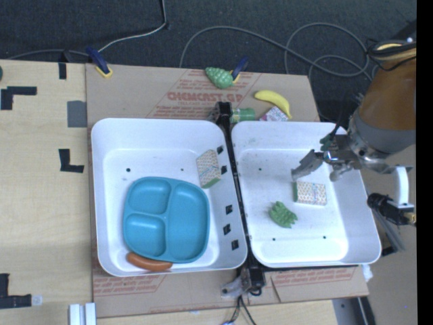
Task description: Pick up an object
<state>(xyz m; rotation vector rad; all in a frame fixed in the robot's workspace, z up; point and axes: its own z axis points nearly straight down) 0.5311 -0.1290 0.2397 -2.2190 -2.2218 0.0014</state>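
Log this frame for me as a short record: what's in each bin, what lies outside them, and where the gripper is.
left bin: blue divided plate, orange sausage, patterned block against the right wall
right bin: patterned pad, green toy
outside, behind the bins: banana, green item
gripper: open, above the right bin, just over the patterned pad, nothing between its fingers

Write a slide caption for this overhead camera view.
Robot gripper hovering above a patterned block and green toy in the right bin.

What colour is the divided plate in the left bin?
Light blue. The plate shows plainly in the camera view, lying flat in the left bin.
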